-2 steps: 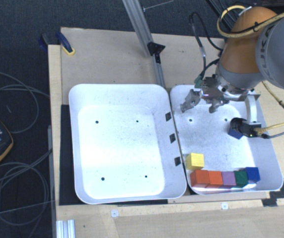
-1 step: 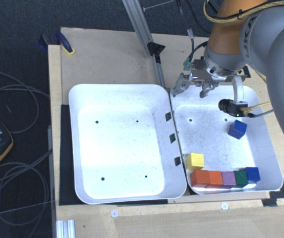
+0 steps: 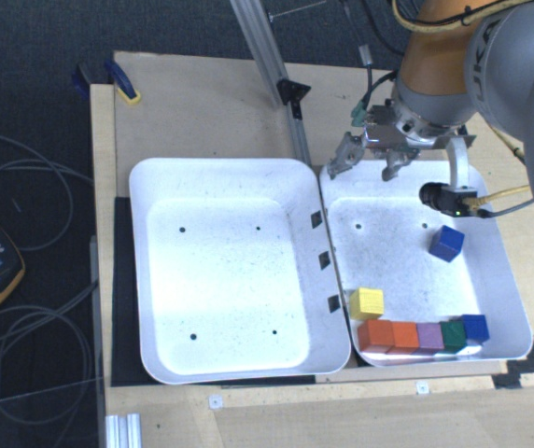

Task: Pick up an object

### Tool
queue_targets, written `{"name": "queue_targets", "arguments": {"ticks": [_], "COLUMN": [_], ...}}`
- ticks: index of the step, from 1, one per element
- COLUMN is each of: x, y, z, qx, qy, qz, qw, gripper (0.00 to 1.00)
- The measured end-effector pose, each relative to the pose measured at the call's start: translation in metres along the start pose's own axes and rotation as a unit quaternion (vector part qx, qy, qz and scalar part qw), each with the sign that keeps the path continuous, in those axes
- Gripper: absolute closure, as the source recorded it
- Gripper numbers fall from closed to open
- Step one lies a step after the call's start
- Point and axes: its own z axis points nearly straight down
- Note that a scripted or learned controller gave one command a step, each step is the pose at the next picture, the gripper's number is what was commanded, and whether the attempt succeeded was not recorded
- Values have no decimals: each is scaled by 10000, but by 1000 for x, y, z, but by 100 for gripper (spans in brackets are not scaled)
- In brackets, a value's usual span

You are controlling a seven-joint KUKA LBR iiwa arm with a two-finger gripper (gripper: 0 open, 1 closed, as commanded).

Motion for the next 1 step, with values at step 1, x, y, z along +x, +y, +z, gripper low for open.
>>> {"name": "queue_targets", "arguments": {"ticks": [1], "x": [-78], "y": [1], "z": [-125], "qx": [-38], "qy": [-23], "qz": [29], "qw": [10000], "gripper": [0]}}
